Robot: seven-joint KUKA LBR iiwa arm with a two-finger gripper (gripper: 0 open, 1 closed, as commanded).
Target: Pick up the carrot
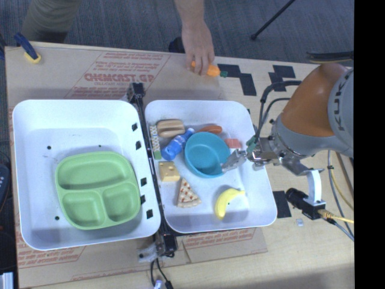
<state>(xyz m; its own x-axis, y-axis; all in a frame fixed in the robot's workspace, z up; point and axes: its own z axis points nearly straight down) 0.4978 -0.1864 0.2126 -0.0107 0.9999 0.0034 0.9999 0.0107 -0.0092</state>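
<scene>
Reaching in from the right, the arm [313, 119] holds its gripper [236, 159] low in the right bin [258, 191], at the bowl's [204, 152] right rim; whether it is clenched or released cannot be told. The carrot [212, 71] lies well apart, beyond the bin's far edge, under a hand [198, 44], its long axis left-right, green top pointing right.

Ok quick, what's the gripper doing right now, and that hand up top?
Gripper: by the blue bowl, grip cannot be told.
Hand: holding a small orange thing.
</scene>
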